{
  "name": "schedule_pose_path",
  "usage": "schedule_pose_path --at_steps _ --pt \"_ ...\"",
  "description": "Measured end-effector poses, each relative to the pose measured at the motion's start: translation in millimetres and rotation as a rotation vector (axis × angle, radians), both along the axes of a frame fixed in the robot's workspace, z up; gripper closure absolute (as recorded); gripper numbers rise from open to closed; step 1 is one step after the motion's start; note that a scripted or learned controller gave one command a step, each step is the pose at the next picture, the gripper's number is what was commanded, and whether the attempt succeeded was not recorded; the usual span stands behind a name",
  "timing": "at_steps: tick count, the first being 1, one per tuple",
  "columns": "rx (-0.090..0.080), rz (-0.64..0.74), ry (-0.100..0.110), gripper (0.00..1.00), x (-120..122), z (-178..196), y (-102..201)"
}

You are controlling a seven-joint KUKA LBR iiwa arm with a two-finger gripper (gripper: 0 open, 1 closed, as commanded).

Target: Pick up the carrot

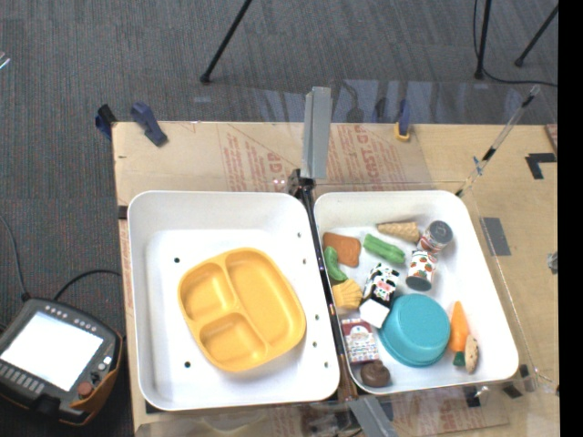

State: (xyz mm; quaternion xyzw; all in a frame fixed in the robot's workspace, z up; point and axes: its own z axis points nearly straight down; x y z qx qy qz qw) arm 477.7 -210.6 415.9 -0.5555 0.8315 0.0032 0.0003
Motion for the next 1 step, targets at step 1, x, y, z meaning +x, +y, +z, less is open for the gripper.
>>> schedule_pose_path --at_steps 1 --pt "-0.004 0.151 -0.009 1.0 0.1 73.3 -0.5"
